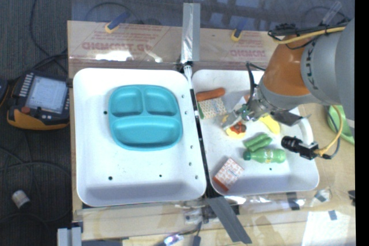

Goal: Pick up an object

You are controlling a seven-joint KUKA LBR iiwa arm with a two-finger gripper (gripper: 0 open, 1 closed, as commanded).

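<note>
Several small items lie in the right white bin (305,184), and the nearest candidate for the pick is the flat yellow piece with a red spot on it (236,130), resting on the bin floor near the middle. My gripper (247,113) hangs just above and to the right of that piece, low over the bin; whether it is parted or closed cannot be made out from the overhead camera, because the wrist and orange band hide most of it. Nothing is visibly held.

Relation governing the next move: the yellow piece lies just below-left of the gripper in the camera view, so a short shift toward the divider between the bins, then a descent, should centre it. Its outline is roughly round — no long axis to align with.

Neighbouring items, working outward:
- A green pea-pod-shaped toy (257,140) sits just beside the yellow piece, its length running up to the right.
- A green plastic bottle (265,155) lies on its side below that, long axis nearly left-right.
- A tan waffle-patterned square (211,106) and an orange-red sausage-shaped toy (210,94) lie near the divider.
- A red-and-white checked packet (228,173) rests by the near wall.

Risk, as judged: crowding by the pea pod may cause a double contact.

The left white bin (86,181) carries a turquoise sectioned plate (145,116) — well apart from the work.
</note>
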